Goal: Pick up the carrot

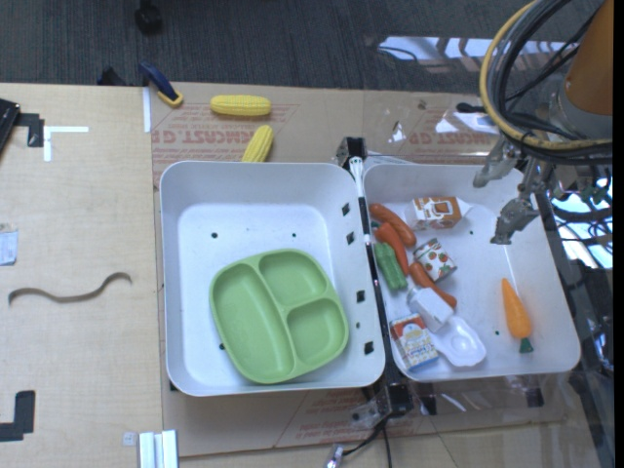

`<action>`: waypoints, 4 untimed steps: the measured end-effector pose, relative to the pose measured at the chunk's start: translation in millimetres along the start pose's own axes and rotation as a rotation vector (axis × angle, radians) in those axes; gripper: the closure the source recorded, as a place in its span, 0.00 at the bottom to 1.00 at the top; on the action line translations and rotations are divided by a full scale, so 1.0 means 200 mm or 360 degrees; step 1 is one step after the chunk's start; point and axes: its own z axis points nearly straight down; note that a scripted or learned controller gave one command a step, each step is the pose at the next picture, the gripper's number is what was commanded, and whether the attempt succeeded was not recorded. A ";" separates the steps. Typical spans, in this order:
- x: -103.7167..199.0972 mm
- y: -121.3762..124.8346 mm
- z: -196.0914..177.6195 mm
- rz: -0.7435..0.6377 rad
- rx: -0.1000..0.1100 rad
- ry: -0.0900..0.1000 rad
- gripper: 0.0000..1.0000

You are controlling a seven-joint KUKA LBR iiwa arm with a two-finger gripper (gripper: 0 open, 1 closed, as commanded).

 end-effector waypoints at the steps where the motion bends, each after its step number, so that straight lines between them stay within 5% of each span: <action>1: -0.04 -0.23 0.78 -0.0109 -0.0001 0.0001 0.00; 2: 0.32 -0.37 0.99 -0.0406 -0.0001 0.0001 0.00; 3: 0.31 -0.37 0.94 -0.0413 0.0002 -0.0008 1.00; 4: 0.31 -0.37 0.94 -0.0413 0.0002 -0.0008 0.00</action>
